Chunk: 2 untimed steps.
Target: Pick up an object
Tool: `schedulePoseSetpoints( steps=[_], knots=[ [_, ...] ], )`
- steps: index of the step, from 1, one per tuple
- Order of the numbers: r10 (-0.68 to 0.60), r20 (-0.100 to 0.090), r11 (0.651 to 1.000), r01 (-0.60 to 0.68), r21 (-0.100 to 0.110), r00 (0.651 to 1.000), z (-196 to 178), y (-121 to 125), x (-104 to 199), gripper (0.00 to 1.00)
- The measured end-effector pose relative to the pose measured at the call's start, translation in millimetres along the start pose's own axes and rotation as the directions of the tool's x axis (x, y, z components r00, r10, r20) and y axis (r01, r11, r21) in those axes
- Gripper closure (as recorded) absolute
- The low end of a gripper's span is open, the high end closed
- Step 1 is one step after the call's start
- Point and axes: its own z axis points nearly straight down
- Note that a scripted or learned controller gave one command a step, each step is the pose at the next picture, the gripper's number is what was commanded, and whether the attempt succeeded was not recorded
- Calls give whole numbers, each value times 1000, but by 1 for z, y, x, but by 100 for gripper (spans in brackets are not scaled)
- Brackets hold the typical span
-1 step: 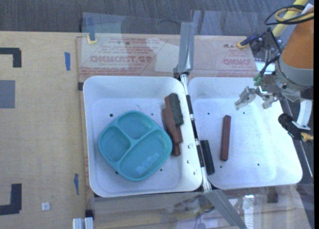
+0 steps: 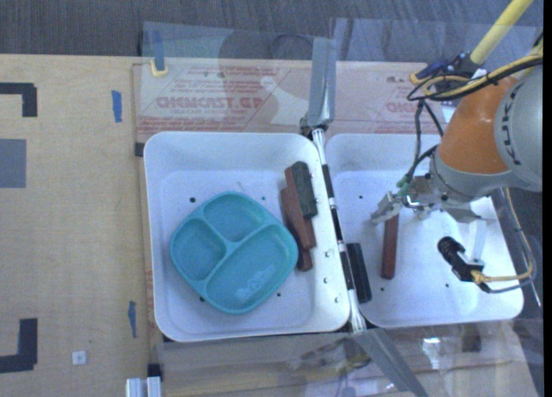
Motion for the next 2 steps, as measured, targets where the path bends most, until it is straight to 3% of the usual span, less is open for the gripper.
schedulePoseSetpoints(
  steps=[1,2],
  knots=[
    [11,-2,1000,-11,3,1000,0,-47,25,0],
    [15,-2,1000,-15,-2,1000,-11,-46,24,100]
  ],
)
